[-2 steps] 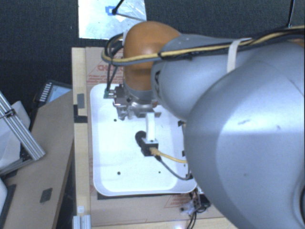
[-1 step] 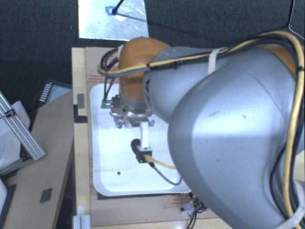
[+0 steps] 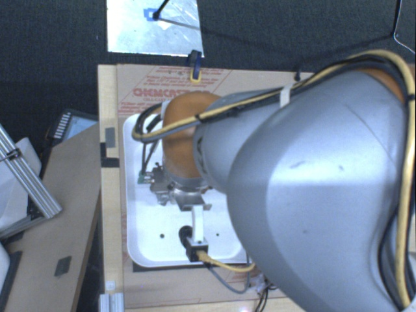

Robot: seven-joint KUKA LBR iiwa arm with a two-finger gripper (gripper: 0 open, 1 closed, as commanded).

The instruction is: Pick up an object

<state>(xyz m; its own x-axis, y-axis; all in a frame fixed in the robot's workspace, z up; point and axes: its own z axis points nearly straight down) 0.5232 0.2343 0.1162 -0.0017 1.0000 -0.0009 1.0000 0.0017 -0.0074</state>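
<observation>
I am the gripper (image 3: 175, 190) at the end of one big grey arm (image 3: 312, 174); the arm has one orange band (image 3: 182, 132) just above me; I hang low over one white bin (image 3: 140, 239), near its middle; I cannot tell if I am open or closed, because my own wrist hides that part from the camera; I cannot tell where the thing to pick up is, because my arm covers much of the bin; on the bare white floor by me there is one small dark dot (image 3: 162, 234), too small to say what it is; the bin sits on one brown cardboard sheet (image 3: 214, 83) with red print on it; one blue and yellow clip (image 3: 194, 67) sits at the far edge of that sheet; past the clip, one shiny silver sheet (image 3: 153, 31) lies on the dark floor (image 3: 52, 31); beside the bin there is one pale wooden board (image 3: 65, 200), and one silver metal rail (image 3: 26, 174) lies slanted by it
</observation>
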